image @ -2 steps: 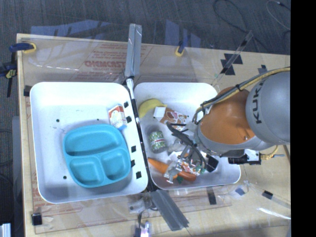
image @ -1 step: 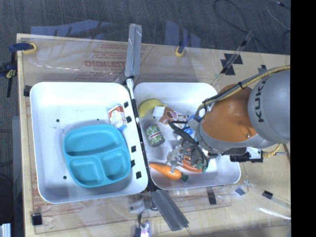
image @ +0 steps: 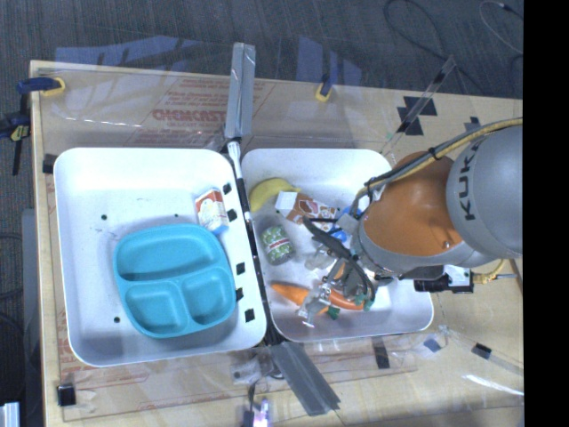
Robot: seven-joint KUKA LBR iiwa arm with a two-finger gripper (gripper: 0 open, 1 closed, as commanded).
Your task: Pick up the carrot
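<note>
Altogether, two white bins sit side by side on the bench (image: 133, 390): the left bin (image: 80, 265) and the right bin (image: 409, 314), parted by a dark divider (image: 244, 256).

One arm (image: 436, 212) reaches in from the right, its orange band over the right bin's right half. One gripper (image: 331, 294) hangs at its end, low over the near part of that bin. It sits right above the carrot, and its metal parts overlap the carrot's right end. Whether the fingers are spread or pinching cannot be told from this view; they blur into the clutter around them.

One carrot (image: 298, 293) lies in the right bin, near its near wall, running left to right with its thin end to the left. Its right end is partly hidden under the gripper.

The right bin also holds one yellow fruit (image: 268, 191) at the far left, one brown packet (image: 313, 208) just right of it, and one small green-labelled can (image: 276, 244) lying between the fruit and the carrot. Some small clear and blue bits lie under the wrist, too jumbled to count.

The left bin holds two things. One blue tray (image: 173, 278) with three compartments lies in its near right part. One small red-and-white carton (image: 210, 209) stands just beyond the tray's far right corner, close to the divider.

Beyond the bins, one yellow clamp (image: 43, 85) grips the bench's far left corner.
</note>
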